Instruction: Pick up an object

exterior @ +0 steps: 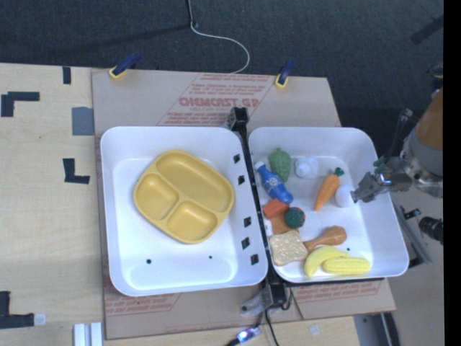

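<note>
The gripper [365, 190] hangs at the right bin's [385, 218] right rim, just right of the toy carrot [327, 189], likely ready to grab it. Nothing sits between its jaws; whether they're wide or narrow, I cannot tell.

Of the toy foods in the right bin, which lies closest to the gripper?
The carrot: orange with a green top, tilted in the bin's upper right part, just left of the gripper. The other foods lie further left or toward the bin's near edge.
</note>
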Robot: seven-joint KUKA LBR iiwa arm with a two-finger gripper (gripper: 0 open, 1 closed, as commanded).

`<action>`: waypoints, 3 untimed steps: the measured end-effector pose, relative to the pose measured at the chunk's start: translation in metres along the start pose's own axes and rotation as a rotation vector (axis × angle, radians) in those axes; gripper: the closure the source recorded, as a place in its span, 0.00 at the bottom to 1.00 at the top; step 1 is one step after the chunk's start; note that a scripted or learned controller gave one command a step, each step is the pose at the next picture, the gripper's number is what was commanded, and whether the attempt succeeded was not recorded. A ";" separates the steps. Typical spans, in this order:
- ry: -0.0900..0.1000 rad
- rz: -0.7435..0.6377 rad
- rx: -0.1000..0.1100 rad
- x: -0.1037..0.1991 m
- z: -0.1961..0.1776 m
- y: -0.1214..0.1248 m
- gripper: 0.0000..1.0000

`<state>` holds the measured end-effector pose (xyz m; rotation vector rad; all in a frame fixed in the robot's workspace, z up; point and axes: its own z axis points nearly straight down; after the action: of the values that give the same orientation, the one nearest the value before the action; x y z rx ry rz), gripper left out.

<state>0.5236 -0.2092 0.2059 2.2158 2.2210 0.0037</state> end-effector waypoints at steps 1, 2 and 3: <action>0.001 0.000 0.004 0.001 -0.020 0.001 1.00; 0.003 -0.003 0.007 0.053 -0.013 0.000 1.00; 0.003 -0.003 0.007 0.103 -0.014 -0.001 1.00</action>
<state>0.5220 -0.1059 0.2201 2.2171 2.2296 -0.0013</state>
